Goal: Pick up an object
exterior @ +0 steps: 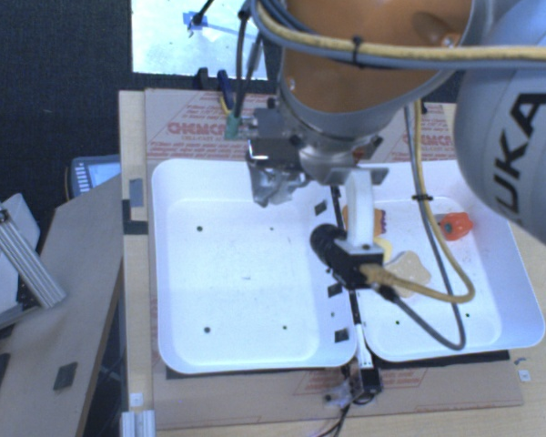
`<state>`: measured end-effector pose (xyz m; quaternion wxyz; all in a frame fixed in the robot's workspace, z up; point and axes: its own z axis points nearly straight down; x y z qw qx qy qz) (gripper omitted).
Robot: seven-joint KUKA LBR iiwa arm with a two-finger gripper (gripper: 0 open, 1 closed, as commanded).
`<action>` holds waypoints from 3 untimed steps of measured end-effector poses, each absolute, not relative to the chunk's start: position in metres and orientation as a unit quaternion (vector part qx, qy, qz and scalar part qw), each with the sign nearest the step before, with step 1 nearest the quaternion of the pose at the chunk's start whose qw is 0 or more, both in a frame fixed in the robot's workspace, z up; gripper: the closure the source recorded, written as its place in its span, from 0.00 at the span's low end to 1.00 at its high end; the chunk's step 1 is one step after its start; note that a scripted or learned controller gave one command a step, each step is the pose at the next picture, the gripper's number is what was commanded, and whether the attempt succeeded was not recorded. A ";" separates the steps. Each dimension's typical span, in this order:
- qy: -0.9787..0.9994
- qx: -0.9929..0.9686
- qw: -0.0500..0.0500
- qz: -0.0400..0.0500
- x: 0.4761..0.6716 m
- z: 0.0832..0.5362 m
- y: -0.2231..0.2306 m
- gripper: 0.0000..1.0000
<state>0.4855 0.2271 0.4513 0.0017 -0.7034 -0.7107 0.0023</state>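
Although I could not tell whether the gripper (275,188) held anything, I judged it should move toward the orange object (454,226) in the right bin (519,312).

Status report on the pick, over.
End effector low over left bin's far edge, grip unclear. Orange object, tan piece lie in right bin. Cables cross them.

Grey arm (519,107) reaching in from right, orange band (373,35) filling top centre. Wrist bent downward, gripper (275,185) hanging low, pointing down. Yellow and black cables looped around wrist.
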 end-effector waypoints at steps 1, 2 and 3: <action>-0.709 -0.705 -0.002 -0.006 0.499 0.540 0.235 1.00; -0.709 -0.705 0.000 -0.001 0.498 0.535 0.234 0.00; -0.710 -0.704 0.000 -0.003 0.498 0.547 0.235 1.00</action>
